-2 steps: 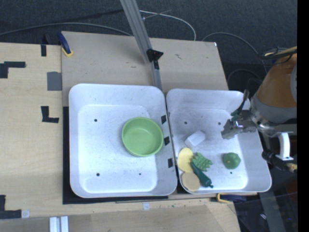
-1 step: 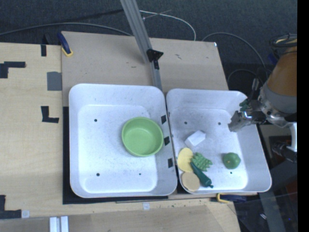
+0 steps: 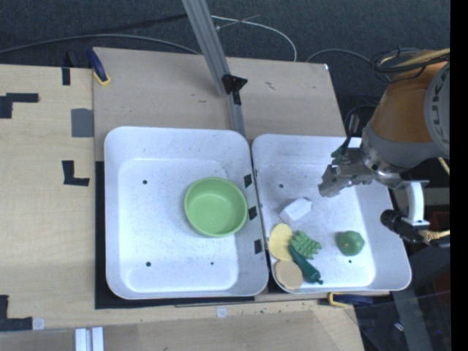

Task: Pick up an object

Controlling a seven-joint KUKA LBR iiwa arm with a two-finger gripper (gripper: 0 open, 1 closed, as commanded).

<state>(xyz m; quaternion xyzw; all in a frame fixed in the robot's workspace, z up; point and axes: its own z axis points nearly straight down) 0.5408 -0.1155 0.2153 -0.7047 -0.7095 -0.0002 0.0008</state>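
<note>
Camera view is looking down on a pale wooden bench [image 3: 44,218] carrying two shallow white bins side by side, with dark carpet-like floor lying beyond the bench's far edge. Nearest the camera, along the front wall of the right bin [image 3: 380,276], a cluster of things is sitting: a tan disc [image 3: 287,274] touching a yellow piece [image 3: 280,240] just behind it, and a dark green leafy toy vegetable [image 3: 304,253] lying across their right side. A little to the right, apart from that cluster, a small green ball-like object [image 3: 350,242] is resting by itself on bare bin floor. Just behind the cluster, a small white block [image 3: 296,210] is lying near the middle of the right bin.

The gripper [image 3: 329,185] is hanging over the right bin, above and to the right of the white block, with nothing showing between its fingers; whether they are apart or together cannot be told from this angle. The grey arm with its orange band [image 3: 406,108] is reaching in over the bin's right wall.

In the left bin [image 3: 124,196], a light green bowl [image 3: 215,206] is sitting upright toward the right side, leaving most of that bin's floor open. The far half of the right bin is also lying open. Farther back, a grey pole [image 3: 208,35] is slanting up from the seam between the bins, and thin cables [image 3: 256,28] are trailing over the floor.
</note>
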